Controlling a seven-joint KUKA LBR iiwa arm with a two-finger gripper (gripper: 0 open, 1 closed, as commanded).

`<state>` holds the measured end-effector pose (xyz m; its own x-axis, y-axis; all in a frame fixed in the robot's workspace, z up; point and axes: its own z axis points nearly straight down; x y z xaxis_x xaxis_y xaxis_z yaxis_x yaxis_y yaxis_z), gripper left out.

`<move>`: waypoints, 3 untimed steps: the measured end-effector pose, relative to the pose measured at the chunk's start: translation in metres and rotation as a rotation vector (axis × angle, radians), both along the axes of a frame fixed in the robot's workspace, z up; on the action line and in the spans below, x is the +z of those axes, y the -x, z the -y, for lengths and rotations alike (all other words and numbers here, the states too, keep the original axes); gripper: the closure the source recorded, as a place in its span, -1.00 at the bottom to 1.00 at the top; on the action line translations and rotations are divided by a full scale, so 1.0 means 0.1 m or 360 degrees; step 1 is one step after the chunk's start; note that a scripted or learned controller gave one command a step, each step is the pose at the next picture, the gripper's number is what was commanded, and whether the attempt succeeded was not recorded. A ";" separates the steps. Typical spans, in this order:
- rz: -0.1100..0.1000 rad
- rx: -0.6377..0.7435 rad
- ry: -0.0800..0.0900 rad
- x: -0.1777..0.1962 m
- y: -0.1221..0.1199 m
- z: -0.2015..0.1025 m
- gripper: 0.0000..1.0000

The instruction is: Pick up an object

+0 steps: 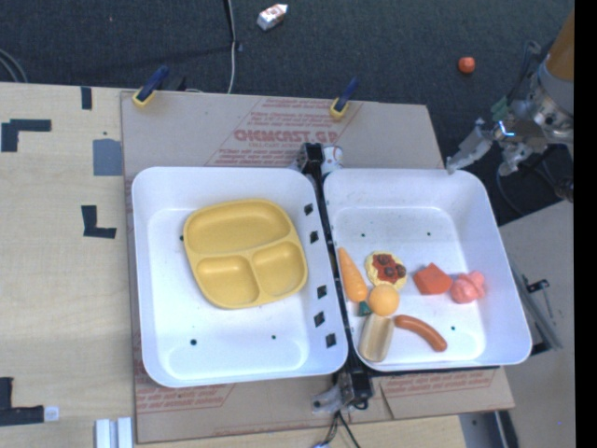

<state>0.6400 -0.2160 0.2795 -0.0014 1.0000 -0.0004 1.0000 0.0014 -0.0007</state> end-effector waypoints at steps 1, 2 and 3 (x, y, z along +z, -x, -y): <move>-0.0019 0.0002 -0.0008 -1.40 0.15 -0.38 -1.00; 0.0010 -0.0007 0.0000 -1.95 0.66 -0.66 -1.00; 0.0020 -0.0005 0.0010 -0.60 0.54 -0.14 -1.00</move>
